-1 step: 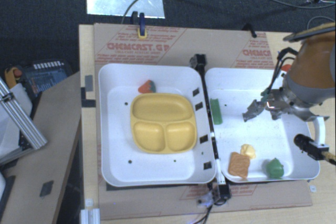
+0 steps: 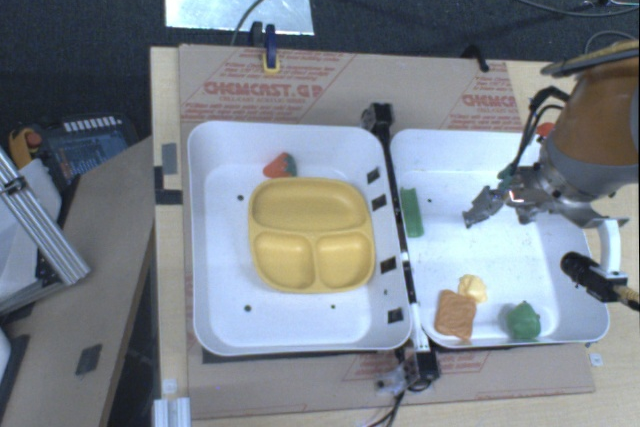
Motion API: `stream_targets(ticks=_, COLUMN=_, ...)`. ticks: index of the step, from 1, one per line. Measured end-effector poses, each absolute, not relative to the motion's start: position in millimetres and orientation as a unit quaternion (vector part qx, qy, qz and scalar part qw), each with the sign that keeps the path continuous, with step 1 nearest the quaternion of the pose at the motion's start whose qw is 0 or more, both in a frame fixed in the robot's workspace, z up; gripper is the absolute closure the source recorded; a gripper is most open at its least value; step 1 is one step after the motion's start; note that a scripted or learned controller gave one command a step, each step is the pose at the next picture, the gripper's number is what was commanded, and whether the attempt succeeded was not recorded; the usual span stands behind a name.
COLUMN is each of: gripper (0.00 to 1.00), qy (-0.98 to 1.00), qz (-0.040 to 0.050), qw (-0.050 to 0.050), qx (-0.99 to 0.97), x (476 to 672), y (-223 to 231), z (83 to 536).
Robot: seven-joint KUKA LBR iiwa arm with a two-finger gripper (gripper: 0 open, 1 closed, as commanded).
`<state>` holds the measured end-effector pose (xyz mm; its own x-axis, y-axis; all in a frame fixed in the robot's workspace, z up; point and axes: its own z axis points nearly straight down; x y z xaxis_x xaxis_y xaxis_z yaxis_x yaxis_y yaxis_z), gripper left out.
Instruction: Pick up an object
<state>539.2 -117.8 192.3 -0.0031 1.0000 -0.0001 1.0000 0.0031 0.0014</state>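
My gripper (image 2: 483, 207) hangs over the middle of the right bin (image 2: 440, 155), pointing left, with nothing visible between its fingers. A green bar (image 2: 410, 212) lies by that bin's left wall, to the left of the gripper. Near the front of the same bin lie an orange-brown toast piece (image 2: 455, 315), a small yellow piece (image 2: 472, 289) touching it, and a green lump (image 2: 522, 320). The left bin (image 2: 215, 215) holds a yellow divided plate (image 2: 310, 233), with a small red and green item (image 2: 280, 165) behind it.
The arm's orange band and grey wrist (image 2: 600, 140) cover the right bin's right side. A black part (image 2: 590, 277) juts out near the bin's right rim. Black clips (image 2: 385, 205) run along the wall between the bins.
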Motion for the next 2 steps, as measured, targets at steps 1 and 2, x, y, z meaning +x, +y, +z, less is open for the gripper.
stream_targets(ticks=1, gripper=0.0, qy=0.708, qz=-0.0006, qw=-0.001, qx=0.706, x=541.3, y=-110, z=147)
stream_targets(ticks=2, gripper=0.0, qy=0.708, qz=-0.0006, qw=-0.001, qx=0.707, x=545.5, y=-118, z=101)
